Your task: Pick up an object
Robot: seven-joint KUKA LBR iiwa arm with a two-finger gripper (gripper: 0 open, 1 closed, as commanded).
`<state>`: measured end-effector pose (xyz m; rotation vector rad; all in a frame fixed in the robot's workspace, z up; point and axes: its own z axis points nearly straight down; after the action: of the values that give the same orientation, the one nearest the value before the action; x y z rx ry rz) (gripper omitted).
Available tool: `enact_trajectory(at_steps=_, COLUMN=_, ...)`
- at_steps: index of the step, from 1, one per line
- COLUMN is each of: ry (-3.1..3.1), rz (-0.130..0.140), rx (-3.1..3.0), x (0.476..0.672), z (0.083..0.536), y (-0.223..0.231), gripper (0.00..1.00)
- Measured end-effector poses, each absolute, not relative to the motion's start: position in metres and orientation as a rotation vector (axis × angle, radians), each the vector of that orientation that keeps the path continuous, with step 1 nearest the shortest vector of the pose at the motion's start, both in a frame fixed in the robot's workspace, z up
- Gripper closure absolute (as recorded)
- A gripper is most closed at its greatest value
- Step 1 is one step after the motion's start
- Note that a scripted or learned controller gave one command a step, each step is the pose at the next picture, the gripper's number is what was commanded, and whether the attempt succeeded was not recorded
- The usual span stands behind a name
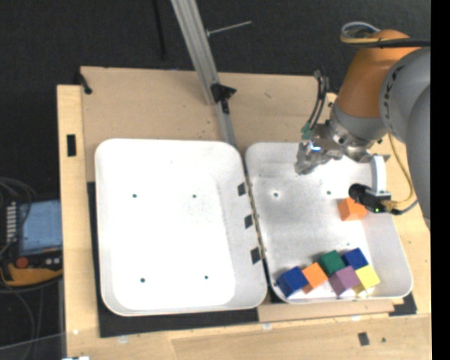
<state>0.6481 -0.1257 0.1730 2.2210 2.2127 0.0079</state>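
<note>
Bench (135, 103) with two white bins (172, 223)

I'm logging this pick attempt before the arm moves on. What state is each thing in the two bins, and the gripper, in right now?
gripper: over the right bin's far end, nothing seen in it
orange block: alone near the right wall, resting on the floor
blue, orange, green, purple, yellow and second blue block cluster: packed together at the near edge, untouched
right bin: holds all the blocks
left bin: flat on the bench

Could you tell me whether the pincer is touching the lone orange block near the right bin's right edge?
Apart. The camera view shows the pincer near the bin's top, with bare white bin floor between it and the orange block.
</note>
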Motion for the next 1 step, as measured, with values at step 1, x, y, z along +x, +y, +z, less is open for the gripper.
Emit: enact_trajectory(at_steps=1, ry=2.213, rz=0.007, rx=2.223, x=0.6443, z=0.2201, y=-0.1313, gripper=1.00)
